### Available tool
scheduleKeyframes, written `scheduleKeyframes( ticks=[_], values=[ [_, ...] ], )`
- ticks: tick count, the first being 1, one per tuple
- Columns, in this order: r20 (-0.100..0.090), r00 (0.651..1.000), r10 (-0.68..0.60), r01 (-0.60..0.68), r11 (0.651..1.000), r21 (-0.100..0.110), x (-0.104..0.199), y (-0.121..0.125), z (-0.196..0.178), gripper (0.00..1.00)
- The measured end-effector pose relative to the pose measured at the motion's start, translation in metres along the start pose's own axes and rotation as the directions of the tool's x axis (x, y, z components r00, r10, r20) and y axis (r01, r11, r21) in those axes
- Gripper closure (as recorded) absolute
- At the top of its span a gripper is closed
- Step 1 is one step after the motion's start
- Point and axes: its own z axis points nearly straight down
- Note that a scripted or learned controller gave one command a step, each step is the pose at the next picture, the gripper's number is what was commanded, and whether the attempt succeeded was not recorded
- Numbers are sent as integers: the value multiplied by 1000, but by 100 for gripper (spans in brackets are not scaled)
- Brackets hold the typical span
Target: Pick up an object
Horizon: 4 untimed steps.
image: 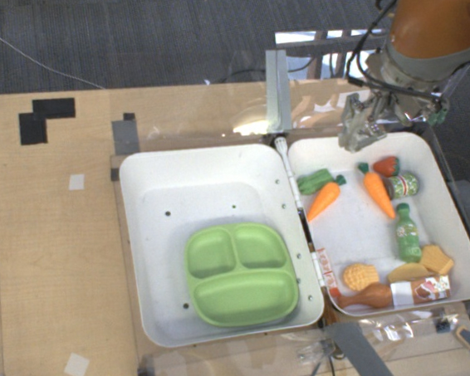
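Gripper (361,132) state: cannot tell. Your nearest target, the carrot (378,195), lies just below it, long axis running down-right.

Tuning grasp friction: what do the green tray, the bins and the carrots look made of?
Green tray: looks like moulded plastic, matte to satin, one even colour with rounded compartment edges.
Bins: probably thin formed plastic, smooth white with soft glare and rounded corners.
Carrots: likely toy plastic, uniform orange and smooth; could be rubbery.
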Motion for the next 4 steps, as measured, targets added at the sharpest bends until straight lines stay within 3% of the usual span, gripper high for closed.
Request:
scheduleKeyframes(
  ticks=[2,3,4],
  values=[
    [23,1000,1,-1,1000,7,-6,0,-28,100],
    [-24,992,-124,124,992,-10,-7,-33,-28,100],
    [-11,992,-124,124,992,-5,-10,-32,-43,100]
  ],
)
